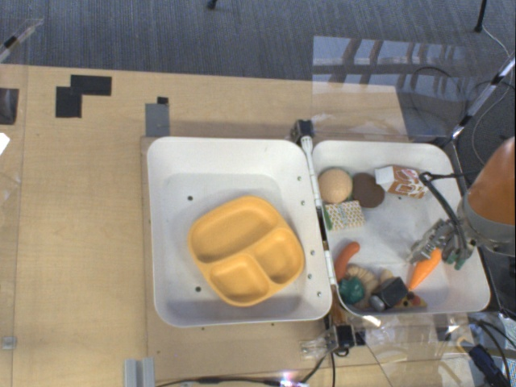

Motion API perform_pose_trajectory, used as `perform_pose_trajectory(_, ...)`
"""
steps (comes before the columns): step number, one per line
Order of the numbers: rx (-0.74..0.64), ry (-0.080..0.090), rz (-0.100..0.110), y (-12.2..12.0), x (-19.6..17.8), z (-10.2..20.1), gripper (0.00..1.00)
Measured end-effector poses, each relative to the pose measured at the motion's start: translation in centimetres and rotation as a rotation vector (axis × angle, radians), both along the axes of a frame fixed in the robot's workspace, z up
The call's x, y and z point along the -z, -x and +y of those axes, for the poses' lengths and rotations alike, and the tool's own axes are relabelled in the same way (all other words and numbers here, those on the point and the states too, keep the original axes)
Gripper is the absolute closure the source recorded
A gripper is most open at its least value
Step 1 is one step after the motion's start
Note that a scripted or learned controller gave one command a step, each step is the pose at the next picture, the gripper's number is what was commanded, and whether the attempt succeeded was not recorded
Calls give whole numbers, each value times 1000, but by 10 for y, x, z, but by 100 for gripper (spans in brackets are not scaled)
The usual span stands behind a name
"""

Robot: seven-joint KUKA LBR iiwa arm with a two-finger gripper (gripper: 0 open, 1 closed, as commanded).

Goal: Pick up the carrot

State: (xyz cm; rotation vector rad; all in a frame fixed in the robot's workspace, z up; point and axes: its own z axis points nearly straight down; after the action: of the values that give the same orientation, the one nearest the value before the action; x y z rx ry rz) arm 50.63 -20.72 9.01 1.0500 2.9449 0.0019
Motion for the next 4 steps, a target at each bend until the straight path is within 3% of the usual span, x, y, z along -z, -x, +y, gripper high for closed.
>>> perform_pose_trajectory(1, -27, -4, -10, 0, -1, 119, 100)
perform_pose_trajectory(2, -305, 9, -5, -33, 0, 29, 100)
perform_pose_trajectory(3, -304, 7, -6, -33, 0, 31, 0)
perform_pose_trajectory(4, -91, 1, -4, 13, 0, 2, 0)
